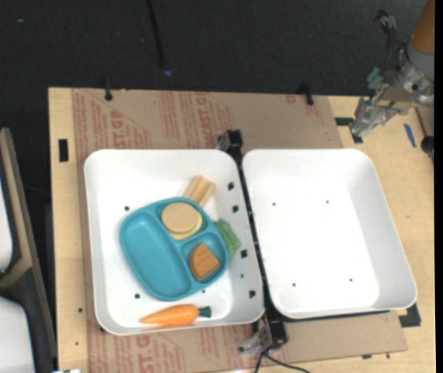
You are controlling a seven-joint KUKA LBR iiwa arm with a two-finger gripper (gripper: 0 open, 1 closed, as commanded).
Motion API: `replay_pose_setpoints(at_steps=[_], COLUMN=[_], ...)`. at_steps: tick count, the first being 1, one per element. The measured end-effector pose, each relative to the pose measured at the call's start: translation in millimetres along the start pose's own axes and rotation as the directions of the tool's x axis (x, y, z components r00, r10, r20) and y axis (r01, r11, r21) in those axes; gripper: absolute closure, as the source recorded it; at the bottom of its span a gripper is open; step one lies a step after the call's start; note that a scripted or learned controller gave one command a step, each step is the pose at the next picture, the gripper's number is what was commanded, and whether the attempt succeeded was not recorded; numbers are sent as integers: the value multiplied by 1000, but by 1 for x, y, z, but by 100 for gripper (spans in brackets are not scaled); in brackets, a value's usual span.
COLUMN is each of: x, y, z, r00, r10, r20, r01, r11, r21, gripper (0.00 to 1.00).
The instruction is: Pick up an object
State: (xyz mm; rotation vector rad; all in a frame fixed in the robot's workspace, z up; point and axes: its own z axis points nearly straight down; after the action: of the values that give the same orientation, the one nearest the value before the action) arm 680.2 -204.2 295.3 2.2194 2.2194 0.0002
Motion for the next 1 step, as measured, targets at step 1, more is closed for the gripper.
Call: replay_pose_setpoints(at_steps=[1], x=[0], y=[0], z=[1], r00=[1000], r10=[0], r20=[0], r01=[0], r11=[1000], r21=[1], gripper=[0])
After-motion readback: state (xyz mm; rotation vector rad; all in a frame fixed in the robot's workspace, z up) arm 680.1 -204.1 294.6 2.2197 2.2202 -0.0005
